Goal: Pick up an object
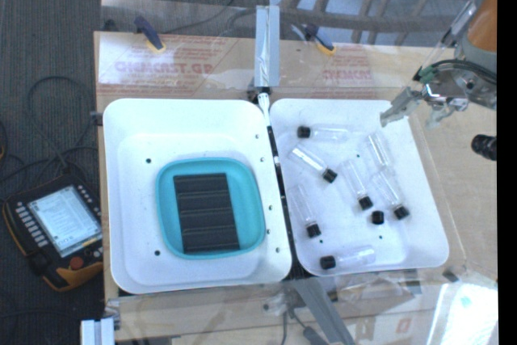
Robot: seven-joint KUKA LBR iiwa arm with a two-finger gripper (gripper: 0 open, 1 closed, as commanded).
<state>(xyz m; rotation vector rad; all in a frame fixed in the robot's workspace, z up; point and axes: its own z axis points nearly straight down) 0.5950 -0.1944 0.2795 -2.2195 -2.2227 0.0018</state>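
**Vials lie down-left of the poised gripper**

While the gripper [414,103] hangs over the upper right corner of the right bin [420,242], its fingers stand spread wide with nothing between them. The clear vials with black caps lie scattered in that bin, and the nearest vial [377,149] sits just down-left of the fingers — long axis running roughly up-down in the frame. Faint reddish lettering on the table's [186,65] back edge is too washed out to read (perhaps a brand). The left bin [129,133] holds a teal tray [168,214].

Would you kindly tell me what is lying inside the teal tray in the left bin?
Inside the teal tray, which sits in the left bin, lies a dark ribbed rectangular insert. The tray floor beneath that insert is covered and cannot be seen.
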